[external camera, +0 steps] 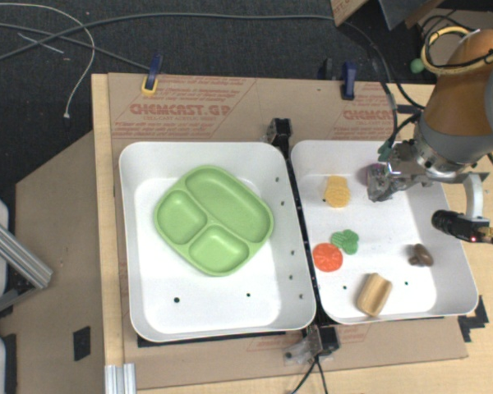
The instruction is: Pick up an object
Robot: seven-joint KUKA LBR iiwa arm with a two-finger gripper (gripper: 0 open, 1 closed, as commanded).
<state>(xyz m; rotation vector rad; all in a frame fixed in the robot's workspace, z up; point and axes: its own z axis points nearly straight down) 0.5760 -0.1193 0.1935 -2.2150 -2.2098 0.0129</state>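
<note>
While the grey two-finger gripper, its opening impossible to tell, hovers low, the nearby flat yellow plastic piece seems its target.

Fixed overhead view, slanted onto bins

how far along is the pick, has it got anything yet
Done: the pincer has reached the right white bin. In hand: nothing visibly; it sits beside the yellow rounded piece. Left: the grasp and lift. The red round piece, green leafy piece, tan cylinder and small brown lump lie loose on the bin floor.
</note>
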